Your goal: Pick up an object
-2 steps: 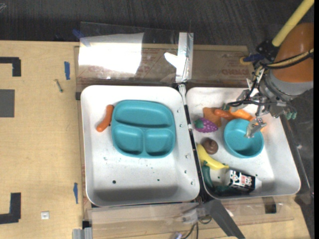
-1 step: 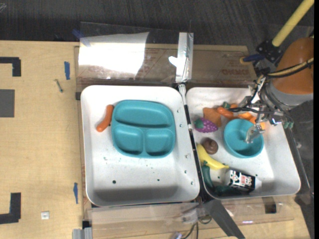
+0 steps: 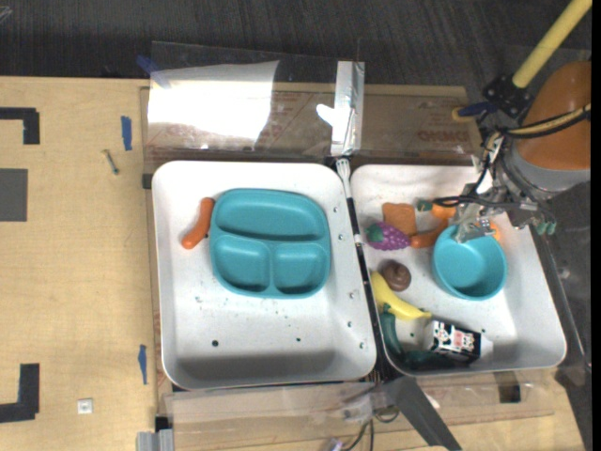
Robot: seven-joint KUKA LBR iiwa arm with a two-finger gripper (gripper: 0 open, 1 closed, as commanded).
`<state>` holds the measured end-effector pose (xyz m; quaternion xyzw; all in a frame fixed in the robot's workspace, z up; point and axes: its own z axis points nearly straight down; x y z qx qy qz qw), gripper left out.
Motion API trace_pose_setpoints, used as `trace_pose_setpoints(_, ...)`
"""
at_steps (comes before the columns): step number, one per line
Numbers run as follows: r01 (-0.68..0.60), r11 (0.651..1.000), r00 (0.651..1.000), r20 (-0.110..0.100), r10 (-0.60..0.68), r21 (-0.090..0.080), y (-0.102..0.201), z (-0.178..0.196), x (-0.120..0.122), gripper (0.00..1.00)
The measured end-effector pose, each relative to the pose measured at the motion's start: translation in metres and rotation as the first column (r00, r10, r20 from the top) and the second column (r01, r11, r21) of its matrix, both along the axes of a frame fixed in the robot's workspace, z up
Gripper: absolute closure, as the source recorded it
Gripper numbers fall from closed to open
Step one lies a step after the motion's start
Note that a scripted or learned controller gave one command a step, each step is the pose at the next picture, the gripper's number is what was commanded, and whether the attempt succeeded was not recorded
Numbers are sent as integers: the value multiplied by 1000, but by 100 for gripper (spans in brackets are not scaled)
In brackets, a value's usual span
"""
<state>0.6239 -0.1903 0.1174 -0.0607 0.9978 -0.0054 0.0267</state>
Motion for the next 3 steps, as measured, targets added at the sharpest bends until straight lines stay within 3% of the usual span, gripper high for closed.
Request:
trace_pose_setpoints(1, 0, 1000, 1000, -3, 0, 1, 0, -2, -1, 0)
trace_pose_setpoints(2, 179, 984, 983, -41, -178, 8, 2, -27, -17, 0)
trace_pose_setpoints(3, 230, 973, 972, -40, -230, 8, 16, -26, -40, 0)
